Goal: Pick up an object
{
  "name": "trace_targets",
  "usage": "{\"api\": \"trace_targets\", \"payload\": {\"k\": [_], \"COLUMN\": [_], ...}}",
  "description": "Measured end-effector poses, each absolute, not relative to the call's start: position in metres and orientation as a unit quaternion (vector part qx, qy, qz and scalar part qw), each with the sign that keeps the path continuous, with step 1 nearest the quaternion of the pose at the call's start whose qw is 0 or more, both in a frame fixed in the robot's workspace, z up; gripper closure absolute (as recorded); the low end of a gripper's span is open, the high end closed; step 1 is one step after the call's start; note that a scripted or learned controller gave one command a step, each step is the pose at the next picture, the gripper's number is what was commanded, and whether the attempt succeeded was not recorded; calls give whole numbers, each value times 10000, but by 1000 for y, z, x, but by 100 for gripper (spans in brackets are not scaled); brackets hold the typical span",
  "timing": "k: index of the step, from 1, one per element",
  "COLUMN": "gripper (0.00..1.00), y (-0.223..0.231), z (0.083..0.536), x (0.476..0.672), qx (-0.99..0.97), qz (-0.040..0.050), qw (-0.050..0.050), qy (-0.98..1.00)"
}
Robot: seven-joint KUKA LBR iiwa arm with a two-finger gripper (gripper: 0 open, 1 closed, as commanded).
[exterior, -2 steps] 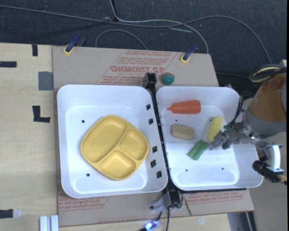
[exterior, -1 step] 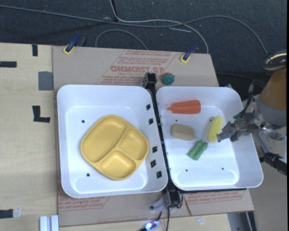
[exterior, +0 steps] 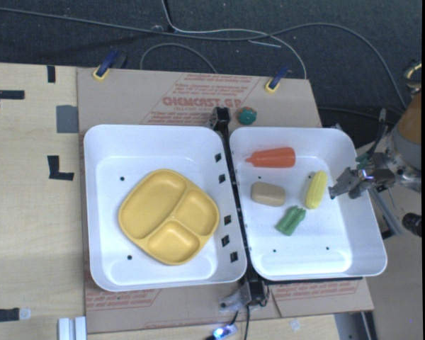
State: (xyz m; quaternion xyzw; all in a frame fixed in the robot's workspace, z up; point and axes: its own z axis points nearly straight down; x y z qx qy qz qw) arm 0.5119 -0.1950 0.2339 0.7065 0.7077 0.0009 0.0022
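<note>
A robotics lab: taped cardboard (exterior: 198,98), loose cables (exterior: 219,34), bins (exterior: 99,190).

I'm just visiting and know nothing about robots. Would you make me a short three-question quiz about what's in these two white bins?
1. True or false: the yellow divided plate lies in the left bin.
2. Which item in the right bin lies nearest the gripper?
A. carrot
B. corn cob
C. green vegetable
3. Fill in: the tan piece lies just below the ____ in the camera view.

Key: 1 true; 2 B; 3 carrot.
</note>
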Motion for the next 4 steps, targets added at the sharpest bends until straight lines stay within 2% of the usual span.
{"api": "trace_targets", "payload": {"k": [1,2,4], "gripper": [100,100,100], "y": [-136,-85,33], "z": [232,240,225], "x": [524,545,581], "qx": [7046,7045,7043], "qz": [7,6,1], "qw": [-7,-6,-12], "qy": [7096,7097,7099]}}
